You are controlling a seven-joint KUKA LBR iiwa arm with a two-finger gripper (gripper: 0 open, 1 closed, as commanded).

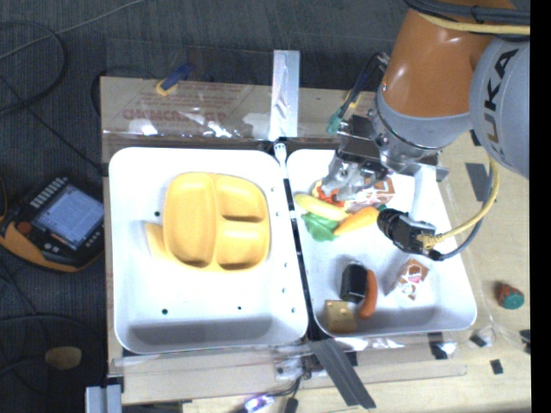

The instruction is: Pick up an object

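Claw (351, 177): low over the back of the right bin (456, 295), in a cluster of toy food; whether its grip is apart or together cannot be told (wrist hides it). Step, by judgement: reaching for a pick, nothing seen held. Nearest candidates: carrot (360, 221), green piece (320, 227), yellow piece (312, 205), touching one another, so the next move calls for singling one out. Centre divider close by; open floor lies toward the sausage (369, 292) and black block (353, 281). Left bin (129, 308): yellow tray (215, 220).
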